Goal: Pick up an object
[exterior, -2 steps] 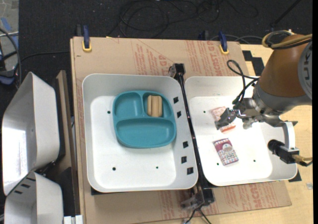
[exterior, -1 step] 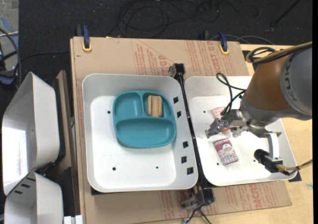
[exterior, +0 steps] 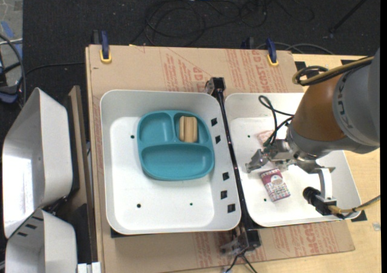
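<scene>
1. Nearest the camera in the right bin [exterior: 344,202], we see a small pink-and-white packet [exterior: 275,184] lying flat on the floor, a little toward the near edge and roughly midway between the bin's left and right walls. Its long axis runs from far-left to near-right.
2. Just beyond it, the gripper [exterior: 261,160] hangs touching or just above the packet's far-left end, so we judge the packet lies toward the near-right of the tool. We cannot tell how its fingers stand.
3. Another pinkish item [exterior: 265,137] sits farther back, partly hidden by the arm.
4. In the left bin [exterior: 121,205], well apart, a teal divided tray [exterior: 172,160] holds a tan wooden block [exterior: 188,129] in its far-right compartment.
</scene>
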`<move>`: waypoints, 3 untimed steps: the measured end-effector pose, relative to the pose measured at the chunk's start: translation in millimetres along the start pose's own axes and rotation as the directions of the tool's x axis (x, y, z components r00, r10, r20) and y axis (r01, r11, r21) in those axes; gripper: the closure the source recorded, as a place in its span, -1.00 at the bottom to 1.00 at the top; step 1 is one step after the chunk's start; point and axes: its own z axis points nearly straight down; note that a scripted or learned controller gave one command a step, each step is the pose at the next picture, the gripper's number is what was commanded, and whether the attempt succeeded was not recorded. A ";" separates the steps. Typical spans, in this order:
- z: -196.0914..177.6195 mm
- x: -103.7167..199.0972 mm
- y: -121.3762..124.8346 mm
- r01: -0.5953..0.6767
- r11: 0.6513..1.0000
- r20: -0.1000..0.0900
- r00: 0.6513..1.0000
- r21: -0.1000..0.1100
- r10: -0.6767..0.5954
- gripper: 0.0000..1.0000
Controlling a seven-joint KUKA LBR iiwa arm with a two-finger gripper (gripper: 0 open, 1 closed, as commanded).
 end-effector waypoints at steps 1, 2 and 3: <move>-11.5 0.0 0.5 -0.002 1.000 0.000 1.000 -0.003 0.002 1.00; -54.1 -2.2 -1.4 0.000 1.000 0.001 1.000 -0.007 0.000 1.00; -113.0 4.7 -5.4 0.005 1.000 0.002 1.000 -0.009 -0.005 1.00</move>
